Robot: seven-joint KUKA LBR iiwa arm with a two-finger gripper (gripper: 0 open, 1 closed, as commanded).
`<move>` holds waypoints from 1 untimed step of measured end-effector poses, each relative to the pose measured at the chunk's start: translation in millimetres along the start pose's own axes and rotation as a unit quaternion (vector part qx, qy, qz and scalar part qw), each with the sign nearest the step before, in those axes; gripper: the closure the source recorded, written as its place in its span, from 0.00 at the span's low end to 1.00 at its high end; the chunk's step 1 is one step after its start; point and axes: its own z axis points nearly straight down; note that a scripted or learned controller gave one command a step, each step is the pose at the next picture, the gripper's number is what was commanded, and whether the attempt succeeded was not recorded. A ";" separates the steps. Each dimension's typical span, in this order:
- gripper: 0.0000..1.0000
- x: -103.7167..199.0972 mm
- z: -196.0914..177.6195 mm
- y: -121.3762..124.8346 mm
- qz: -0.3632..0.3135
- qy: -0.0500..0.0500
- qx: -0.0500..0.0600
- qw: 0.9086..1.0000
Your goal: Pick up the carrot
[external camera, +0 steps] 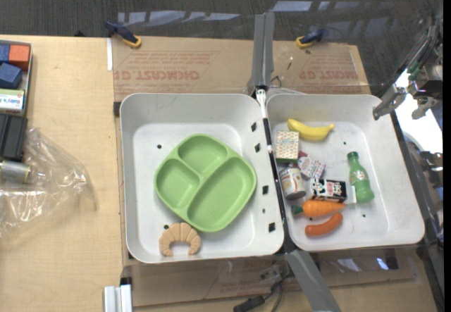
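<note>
Overhead slanted view of a wooden surface (63, 247) w/ two shallow white bins side by side. The left bin (137, 184) holds a green divided plate (205, 182) and, near its front edge, a croissant (179, 239). The right bin (394, 212) is crowded: a carrot (323, 208), orange w/ a green top, lies roughly in the middle toward the front. Just in front of it, nearly touching, is a sausage (323, 225) of similar colour & shape. Just behind it sits a small black-and-white carton (328, 190); a tin can (289, 182) is to its left, a green bottle (359, 177) to its right, a banana (310, 129) well back.

The gripper (412, 96) sits at the far right, over the bin's back right corner, well apart from the carrot. Can't tell how far apart the fingers are; too small & blurred. Nothing visibly held.

Risks, as I judge them: the sausage is the likeliest mix-up, so a grasp aimed slightly forward could take it instead. Tight neighbours leave little room for the fingers, which may land on the carton or can, or nudge the carrot away. The rounded, tapered carrot could also slip out on closing.
</note>
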 end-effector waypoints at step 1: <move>0.00 -8.2 160.3 50.1 -0.148 0.001 0.000 0.989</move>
